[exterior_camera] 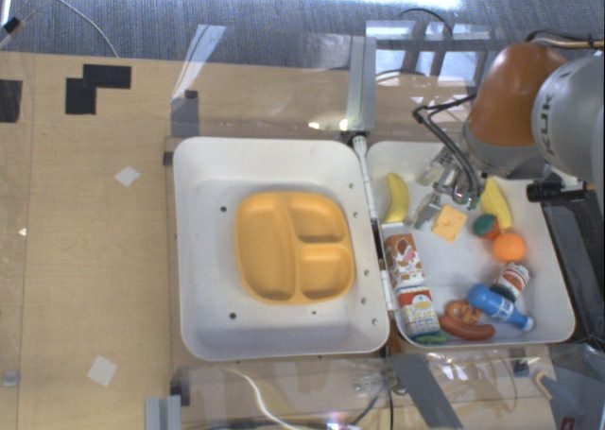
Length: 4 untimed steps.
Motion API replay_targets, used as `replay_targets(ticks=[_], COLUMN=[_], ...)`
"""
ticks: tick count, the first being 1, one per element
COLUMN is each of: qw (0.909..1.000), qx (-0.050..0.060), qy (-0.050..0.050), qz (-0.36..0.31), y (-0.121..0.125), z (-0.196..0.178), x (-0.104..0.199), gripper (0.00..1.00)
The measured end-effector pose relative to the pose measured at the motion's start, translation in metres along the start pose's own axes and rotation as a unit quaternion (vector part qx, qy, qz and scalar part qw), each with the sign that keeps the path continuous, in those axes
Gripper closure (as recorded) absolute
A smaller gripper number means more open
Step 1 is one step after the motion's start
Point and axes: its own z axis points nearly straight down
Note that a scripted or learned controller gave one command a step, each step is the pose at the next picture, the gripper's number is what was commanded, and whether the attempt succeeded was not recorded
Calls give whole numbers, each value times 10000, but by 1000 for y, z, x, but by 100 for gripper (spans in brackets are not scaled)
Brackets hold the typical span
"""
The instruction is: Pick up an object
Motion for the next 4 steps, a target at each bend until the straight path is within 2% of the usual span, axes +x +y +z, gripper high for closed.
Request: replay_targets(ticks=[1, 2, 3, 4], qw=[9996, 9950, 9943, 9992], qx=[14, 10, 2, -3], qy=[-31, 46, 0, -8], qz=[291, 997, 1064, 396], y=[-84, -62, -55, -58], z=[-61, -9, -19, -2], x=[-27, 59, -4, 41], gripper=[0, 0, 0, 0])
